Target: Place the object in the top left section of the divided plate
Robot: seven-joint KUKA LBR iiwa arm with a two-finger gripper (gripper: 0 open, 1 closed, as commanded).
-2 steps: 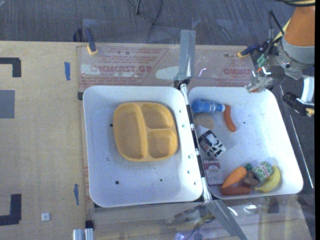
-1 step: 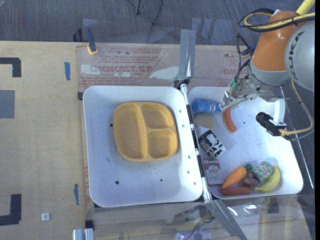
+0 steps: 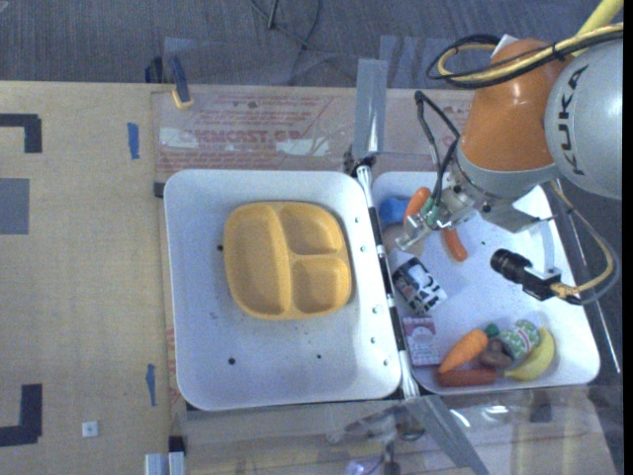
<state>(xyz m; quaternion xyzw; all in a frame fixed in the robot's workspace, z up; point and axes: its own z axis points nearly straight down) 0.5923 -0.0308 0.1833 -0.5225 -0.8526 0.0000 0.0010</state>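
Divided plate [image 3: 288, 260] waits, unloaded.
Your gripper [image 3: 427, 221] hangs over the right bin [image 3: 579, 349], left of a carrot [image 3: 454, 243]; grip state unclear.

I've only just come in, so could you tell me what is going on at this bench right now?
A KUKA arm reaches in from the right, its gripper low over the near-left corner of the right bin, among small items such as a carrot and a banana. The yellow divided plate sits in the left bin with nothing in its sections. Whether the gripper has hold of anything is unclear.
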